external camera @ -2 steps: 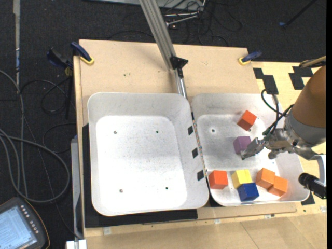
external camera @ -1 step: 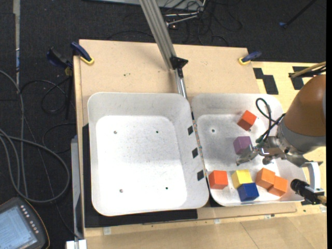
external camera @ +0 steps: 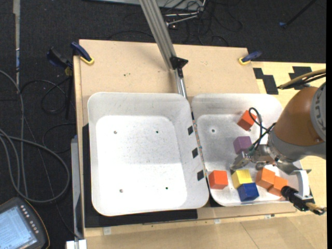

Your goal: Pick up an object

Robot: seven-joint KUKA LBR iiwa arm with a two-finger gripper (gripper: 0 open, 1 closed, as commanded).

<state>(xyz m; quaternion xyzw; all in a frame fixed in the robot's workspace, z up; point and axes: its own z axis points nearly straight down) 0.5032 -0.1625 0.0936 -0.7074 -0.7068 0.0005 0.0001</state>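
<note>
Bench [external camera: 135, 66] w/ two white bins side by side. Left bin [external camera: 104, 113] shows a speckled floor w/ a few small dark dots. Right bin [external camera: 218, 105] holds all the blocks.

Blocks in right bin: orange cube [external camera: 247, 120] near the far wall, tilted, apart from the rest. Purple cube [external camera: 242, 144] mid-bin. Orange block [external camera: 218, 179] at the near-left, close to the divider. Yellow cube [external camera: 241, 178] just right of it, touching or nearly touching the blue cube [external camera: 248, 191] in front. Two more orange blocks [external camera: 268, 177] at the near-right, partly under the arm.

Arm [external camera: 301, 123] comes in from the right, orange band over the right bin's right side, grey wrist below it. Gripper [external camera: 244, 160] sits low in the bin, betw. the purple cube and the yellow cube, pointing left. Metal fingers [external camera: 239, 163] look slightly spread; nothing seen pinched betw. them. Tips are just below the purple cube, just above the yellow one; contact w/ either can't be told.

A grey pole [external camera: 158, 25] runs diag. from the top down to the gap betw. the bins. Clamps [external camera: 83, 53] at the bench's far corners. Cables on the dark floor at left; a screen [external camera: 15, 227] at bottom-left corner.
</note>
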